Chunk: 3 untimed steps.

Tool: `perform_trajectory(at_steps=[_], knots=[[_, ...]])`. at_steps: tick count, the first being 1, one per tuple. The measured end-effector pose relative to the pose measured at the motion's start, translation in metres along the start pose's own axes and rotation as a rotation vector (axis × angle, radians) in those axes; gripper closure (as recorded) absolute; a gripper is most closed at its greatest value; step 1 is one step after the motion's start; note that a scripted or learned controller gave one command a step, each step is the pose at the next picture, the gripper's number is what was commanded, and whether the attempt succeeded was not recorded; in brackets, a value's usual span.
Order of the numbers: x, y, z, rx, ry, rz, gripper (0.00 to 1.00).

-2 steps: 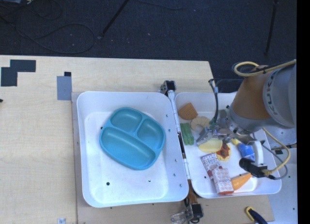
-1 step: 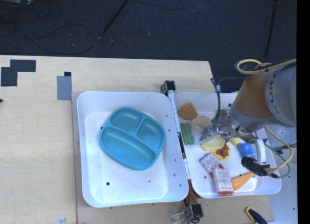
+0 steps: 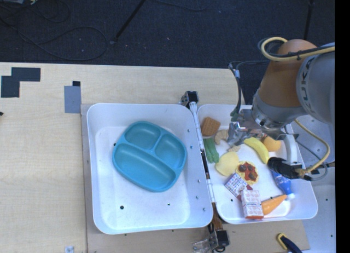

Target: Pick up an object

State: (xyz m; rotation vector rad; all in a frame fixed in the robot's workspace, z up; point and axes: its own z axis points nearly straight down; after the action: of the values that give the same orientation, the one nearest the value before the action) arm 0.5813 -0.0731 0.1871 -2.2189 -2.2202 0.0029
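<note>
Lowest in the frame, right bin (image 3: 306,209): a red-and-white carton (image 3: 252,203) beside an orange carrot-shaped piece (image 3: 273,204), with a second small printed carton (image 3: 235,183) just above.

Middle of the same bin: a pale yellow rounded piece (image 3: 227,164), a flat pizza-like toy (image 3: 249,172), a banana (image 3: 257,149) and a blue bottle-like item (image 3: 283,184). Toward the divider lay a green vegetable piece (image 3: 211,150) and a brown block (image 3: 210,126).

Left bin (image 3: 93,170): one blue divided plate (image 3: 149,155), lying flat near its centre.

Handling, judged: these looked like light, rigid plastic play foods, smooth and likely slippery; the curved banana was best taken across its narrow middle, the cartons across their flat sides.

Arm: it entered from the right, orange band uppermost, wrist bent down over the upper part of the right bin. Gripper (image 3: 239,134) sat low among the items just left of the banana; whether it was spread or clenched could not be told, and nothing was visibly held.
</note>
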Motion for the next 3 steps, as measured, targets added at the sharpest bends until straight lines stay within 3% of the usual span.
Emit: perform_trajectory(at_steps=[1,2,3], knots=[[0.000,0.000,0.000,0.001,0.000,0.001,0.00],[-0.031,-0.030,0.096,-0.008,-0.001,0.000,0.00],[-0.100,0.051,0.047,-0.002,-0.001,-0.001,0.00]])
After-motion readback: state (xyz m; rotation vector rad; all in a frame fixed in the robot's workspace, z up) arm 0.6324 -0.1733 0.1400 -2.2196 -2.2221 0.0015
